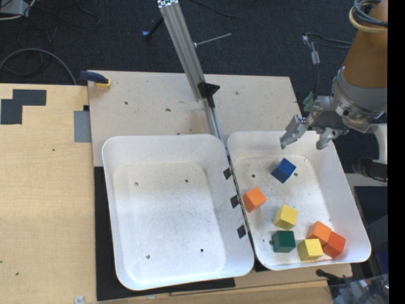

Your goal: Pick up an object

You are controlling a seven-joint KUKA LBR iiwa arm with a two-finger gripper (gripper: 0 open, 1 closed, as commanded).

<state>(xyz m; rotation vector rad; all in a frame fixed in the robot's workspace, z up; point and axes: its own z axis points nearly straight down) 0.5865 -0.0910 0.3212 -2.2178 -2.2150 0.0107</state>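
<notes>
A blue cube lies loose in the far part of the right bin, nearest the claw and apart from the other blocks, so it is judged the likeliest target. The gripper is held over the bin's far rim, its fingers spread wide, with nothing grasped or touched.

Bench w/ two white bins side by side: left bin, right bin.
</notes>
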